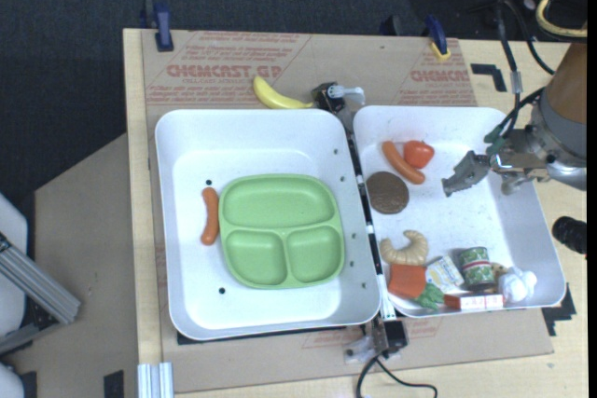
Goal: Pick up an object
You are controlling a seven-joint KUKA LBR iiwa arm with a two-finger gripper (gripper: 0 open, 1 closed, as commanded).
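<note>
Lying along the right bin's (546, 228) near edge: croissant (406, 247), can (474, 266), small packets. Mid-bin: brown disc (386, 192), carrot (402, 163), tomato (418, 152). Gripper (464, 174), fingers spread, nothing between them, hovers right of these. Left bin (177, 200): green tray (280, 228), sausage (210, 215). Beyond: banana (278, 95).

A brown round cookie (386, 192) is lying flat in the right bin (522, 228), touching an orange hot dog (401, 163).

The arm (569, 112) runs off the right edge; items heaped in the right bin's (522, 228) near corner (partly overlapping) blur together.
</note>
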